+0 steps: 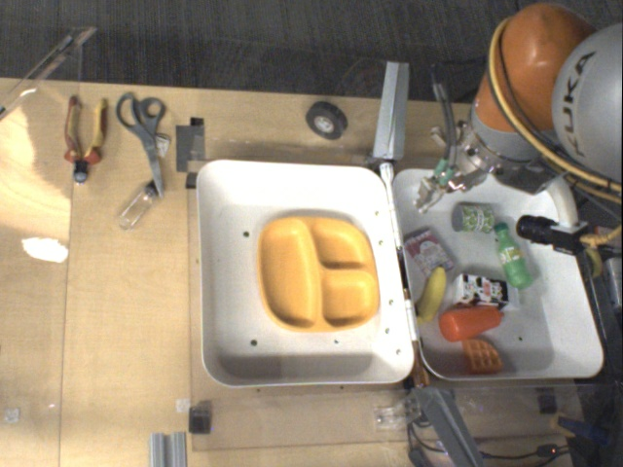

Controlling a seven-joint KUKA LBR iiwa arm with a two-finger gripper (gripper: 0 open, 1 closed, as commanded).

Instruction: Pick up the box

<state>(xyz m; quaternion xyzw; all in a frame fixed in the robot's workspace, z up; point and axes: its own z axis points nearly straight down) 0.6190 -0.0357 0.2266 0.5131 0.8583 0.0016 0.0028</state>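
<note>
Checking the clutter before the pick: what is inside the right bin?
The right bin holds a banana, small box, green bottle, carrot, waffle and packets. The arm covers its far corner.

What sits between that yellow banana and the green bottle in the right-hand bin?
In the camera view, a small black-and-white box lies between the banana and the green bottle, with bare white bin floor around it.

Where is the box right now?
The box lies in the right bin, near its middle, just right of the banana, above the orange carrot-like toy and below the green bottle.
</note>
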